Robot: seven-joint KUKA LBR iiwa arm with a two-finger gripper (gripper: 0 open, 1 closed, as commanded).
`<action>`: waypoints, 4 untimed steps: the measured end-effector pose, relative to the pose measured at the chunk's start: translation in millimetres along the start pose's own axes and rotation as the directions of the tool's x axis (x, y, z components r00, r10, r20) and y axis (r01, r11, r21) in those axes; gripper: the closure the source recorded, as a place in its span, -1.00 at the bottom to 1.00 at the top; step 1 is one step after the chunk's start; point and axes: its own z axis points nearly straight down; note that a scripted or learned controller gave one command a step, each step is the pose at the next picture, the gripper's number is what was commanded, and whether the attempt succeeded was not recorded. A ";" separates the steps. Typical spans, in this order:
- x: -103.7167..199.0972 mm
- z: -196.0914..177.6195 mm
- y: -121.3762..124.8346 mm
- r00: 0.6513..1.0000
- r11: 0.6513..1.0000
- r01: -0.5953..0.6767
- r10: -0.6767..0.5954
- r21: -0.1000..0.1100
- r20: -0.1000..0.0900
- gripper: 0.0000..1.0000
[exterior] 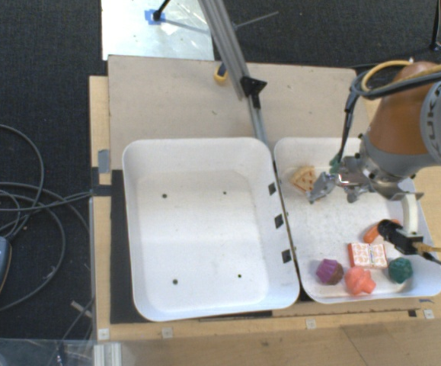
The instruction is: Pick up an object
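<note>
The pincer point(338, 191) is seen over the upper half of the right bin point(317, 231), its two grey fingers point(321, 189) spread apart, and nothing is seen between them. It is pointed down and towards the divide between the bins, with the wrist tipped so that the fingers are splayed to left and right across the bin floor. Whether the fingertips are touching the floor cannot be told. A tan crumpled piece point(305, 178) is found just beside the left-hand finger, towards the bin's upper left corner, outside the grasp. Behind the pincer the arm point(422, 124) is carried in from the right, its orange band bent over the bin's upper right corner and its grey link led off the picture's edge. The other objects are gathered well apart from the pincer along the bin's lower edge: a purple lump point(328, 271), an orange-red lump point(360, 281) just beside it, a pink and white box point(368, 255) above that, a dark green lump point(400, 270) at the lower right corner, and an orange piece point(372, 234), partly hidden, above the box. The left bin point(205, 227) is set against the right one, and both are borne by the worktop point(167, 97).
</note>
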 end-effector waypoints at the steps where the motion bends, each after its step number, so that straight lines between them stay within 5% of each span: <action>1: -4.2 59.3 -7.3 1.000 1.000 -0.001 0.001 0.001 0.000 -1.00; 2: -4.7 44.9 -4.9 1.000 1.000 -0.001 0.001 -0.007 0.001 1.00; 4: 14.2 -64.5 0.4 1.000 1.000 0.005 -0.005 -0.012 0.002 1.00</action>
